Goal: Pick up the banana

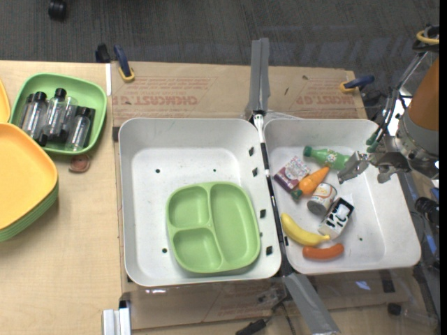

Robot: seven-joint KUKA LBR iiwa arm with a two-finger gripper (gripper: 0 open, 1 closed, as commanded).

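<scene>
Since both bins sit side by side, left bin (140,187) carries just a green divided tray (211,226) while right bin (391,243) has the clutter. Banana (302,231) lies at its front-left, touching an orange sausage-shaped toy (323,252), so approach is tight. Gripper (369,165) hovers near the green bottle (327,158), well apart from banana, nothing between fingers; can't tell how far they're spread.

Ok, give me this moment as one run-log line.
task: pick up banana | gripper: above right bin, beside green bottle | banana: lying in right bin, ungrasped | status: pick not yet done
</scene>
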